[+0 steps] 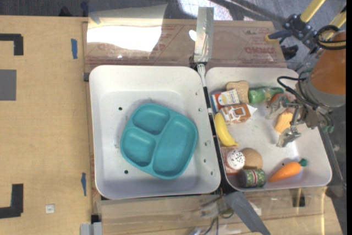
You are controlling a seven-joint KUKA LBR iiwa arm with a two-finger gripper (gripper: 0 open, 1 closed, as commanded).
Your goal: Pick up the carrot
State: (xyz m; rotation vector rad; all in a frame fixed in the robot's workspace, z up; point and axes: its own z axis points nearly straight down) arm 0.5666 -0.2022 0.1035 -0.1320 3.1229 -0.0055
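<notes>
Your gripper (291, 132) — fingers slightly parted, holding nothing — hangs just above the carrot (286, 171) (light, rigid, slick-looking); grasp its thick middle.

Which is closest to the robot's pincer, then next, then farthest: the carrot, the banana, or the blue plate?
Measured from the pincer in the camera view:
1. The carrot, just below it near the right bin's front edge.
2. The banana, across the right bin by its left wall.
3. The blue plate, over in the left bin.

Grey arm (324, 93) with orange band (330, 71), black cables, metallic two-finger end effector (290, 135).
</notes>
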